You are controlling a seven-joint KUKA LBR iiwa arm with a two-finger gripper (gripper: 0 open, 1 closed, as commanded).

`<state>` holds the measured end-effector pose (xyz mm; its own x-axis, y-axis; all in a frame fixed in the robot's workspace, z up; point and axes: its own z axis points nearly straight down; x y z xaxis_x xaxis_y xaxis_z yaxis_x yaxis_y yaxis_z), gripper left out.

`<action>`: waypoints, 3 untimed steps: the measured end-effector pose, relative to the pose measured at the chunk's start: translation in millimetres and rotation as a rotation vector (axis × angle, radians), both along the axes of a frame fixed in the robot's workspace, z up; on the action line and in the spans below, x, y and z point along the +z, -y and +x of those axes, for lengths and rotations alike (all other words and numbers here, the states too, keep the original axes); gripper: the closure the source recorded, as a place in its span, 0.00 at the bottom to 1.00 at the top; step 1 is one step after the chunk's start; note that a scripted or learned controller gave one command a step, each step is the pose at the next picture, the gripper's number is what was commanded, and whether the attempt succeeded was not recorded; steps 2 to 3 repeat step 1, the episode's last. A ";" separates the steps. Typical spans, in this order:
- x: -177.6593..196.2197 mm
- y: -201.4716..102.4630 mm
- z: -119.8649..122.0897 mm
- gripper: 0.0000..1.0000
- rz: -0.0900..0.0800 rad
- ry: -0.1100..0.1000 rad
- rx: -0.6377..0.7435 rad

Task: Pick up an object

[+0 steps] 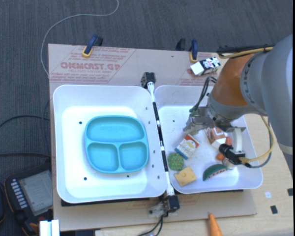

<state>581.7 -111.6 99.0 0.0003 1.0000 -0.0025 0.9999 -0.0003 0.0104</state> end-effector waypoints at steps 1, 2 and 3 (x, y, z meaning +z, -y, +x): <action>-0.2 -0.1 -0.1 0.00 0.000 0.000 0.000; -0.2 -0.1 -0.1 0.00 0.000 0.000 0.000; -0.2 -0.1 -0.1 0.00 0.000 0.000 0.000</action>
